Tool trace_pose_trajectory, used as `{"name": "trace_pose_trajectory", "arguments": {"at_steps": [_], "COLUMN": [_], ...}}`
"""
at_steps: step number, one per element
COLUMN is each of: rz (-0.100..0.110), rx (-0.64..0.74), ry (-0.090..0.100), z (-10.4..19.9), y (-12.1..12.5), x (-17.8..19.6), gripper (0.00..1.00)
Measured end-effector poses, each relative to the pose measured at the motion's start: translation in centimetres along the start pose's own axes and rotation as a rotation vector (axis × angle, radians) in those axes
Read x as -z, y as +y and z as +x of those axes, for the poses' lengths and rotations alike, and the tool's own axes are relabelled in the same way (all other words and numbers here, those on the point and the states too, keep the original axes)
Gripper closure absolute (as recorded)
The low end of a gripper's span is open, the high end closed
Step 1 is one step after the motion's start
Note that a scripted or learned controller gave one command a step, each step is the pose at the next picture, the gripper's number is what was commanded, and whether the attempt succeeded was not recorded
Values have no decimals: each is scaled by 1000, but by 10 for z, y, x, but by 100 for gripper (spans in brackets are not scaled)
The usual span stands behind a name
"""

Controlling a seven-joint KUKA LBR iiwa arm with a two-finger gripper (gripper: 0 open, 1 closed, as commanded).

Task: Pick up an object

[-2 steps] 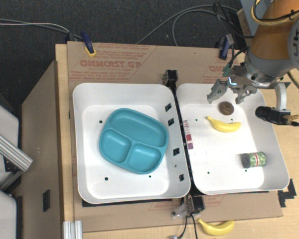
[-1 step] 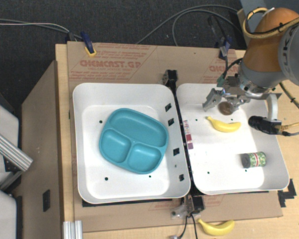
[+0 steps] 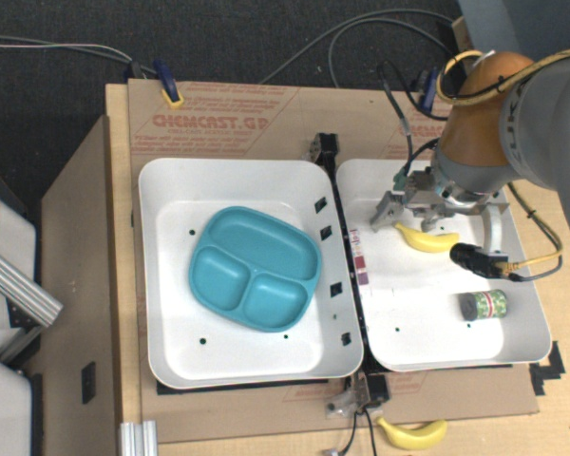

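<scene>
A yellow banana (image 3: pixel 427 241) lies in the upper part of the right white bin (image 3: pixel 427 345). My gripper (image 3: pixel 406 218) hangs right over the banana's left end, open, with one finger pointing down-left and the other near the banana's middle. Nothing is between the fingers. A small green and grey can (image 3: pixel 483 304) lies on its side nearer the front right of the same bin. The grey arm with its orange band (image 3: pixel 475 122) comes in from the upper right.
A teal divided plate (image 3: pixel 255 268) sits in the left white bin (image 3: pixel 171 350). A second banana (image 3: pixel 414 432) lies outside the bins at the bench's front edge. Cables run across the back of the bench.
</scene>
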State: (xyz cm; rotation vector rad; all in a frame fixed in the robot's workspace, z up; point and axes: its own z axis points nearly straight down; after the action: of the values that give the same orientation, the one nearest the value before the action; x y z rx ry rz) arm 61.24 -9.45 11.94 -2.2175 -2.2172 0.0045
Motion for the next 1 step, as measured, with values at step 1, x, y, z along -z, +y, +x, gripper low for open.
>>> {"name": "trace_pose_trajectory", "arguments": {"at_steps": [1], "rz": [-7], "rx": [0], "ry": [0], "z": [0], "y": [2], "x": [15], "gripper": [100]}}
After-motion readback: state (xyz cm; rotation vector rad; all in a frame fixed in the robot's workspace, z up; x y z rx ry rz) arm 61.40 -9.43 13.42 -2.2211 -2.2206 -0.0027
